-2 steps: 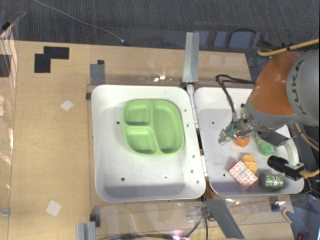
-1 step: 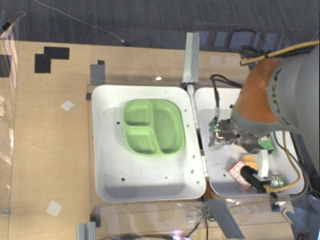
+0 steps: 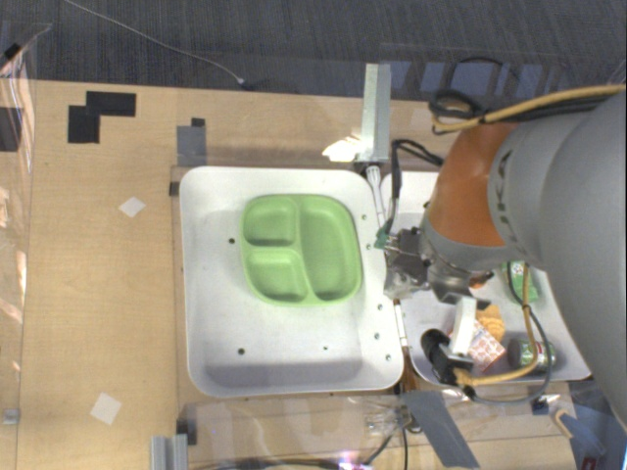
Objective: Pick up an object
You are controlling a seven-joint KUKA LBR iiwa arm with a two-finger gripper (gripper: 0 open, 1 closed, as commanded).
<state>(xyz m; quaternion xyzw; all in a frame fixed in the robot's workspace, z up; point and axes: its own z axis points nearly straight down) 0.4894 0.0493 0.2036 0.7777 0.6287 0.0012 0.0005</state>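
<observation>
Hovers low over right bin [image 3: 415, 326], lower right of frame. Patterned packet [image 3: 485, 343] just down-right of end effector [image 3: 421, 280]. Open or closed: cannot tell.

2 white bins [image 3: 211, 292], 1 green tray [image 3: 299, 248]

Grey arm [image 3: 534, 184] leaning over the right bin [image 3: 419, 313], a green tray [image 3: 299, 248] sitting in the left bin [image 3: 201, 282].

On the tan surface [image 3: 98, 292], the left bin is carrying the three-compartment tray, which is lying flat near its middle. The arm is reaching in from the right and covering much of the right bin, its wrist end hanging just beside the wall between the bins. Near that wrist a red-and-white patterned packet [image 3: 487, 343] is lying, an orange scrap [image 3: 489, 316] just beside it, and a green item [image 3: 517, 280] is peeking out by the arm.
</observation>
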